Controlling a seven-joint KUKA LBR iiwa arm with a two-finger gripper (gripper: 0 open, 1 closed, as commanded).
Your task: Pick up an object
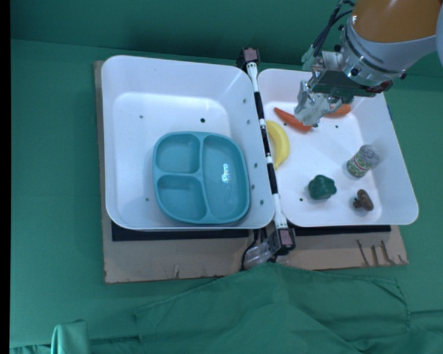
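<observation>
**Orange carrot under the gripper, far end of the right bin**

Orange band and grey wrist came in from the upper right, and the gripper (311, 116) sat low over the far part of the right bin (387, 198). Its tips were right at the carrot (289, 119), which lay flat on the bin floor, and they looked to be touching or nearly touching its right end. Honestly couldn't tell how far apart they were, the gripper body blocked that, and nothing showed the carrot actually pinched. Another orange piece (342, 111) poked out just right of the gripper.

Room-wise: the banana (279, 143) lay snug along the left wall of that bin, near the carrot's left end, next to the black-and-white divider rail (263, 135). The green broccoli-like piece (322, 187), the small can (362, 161) and the brown lump (363, 200) were all in the near half, well apart from the gripper, with bare white floor between.

Left bin (125, 87) had the teal divided plate (201, 177) toward its near side. Green cloth (295, 308) bunched at the bench's near edge.
</observation>
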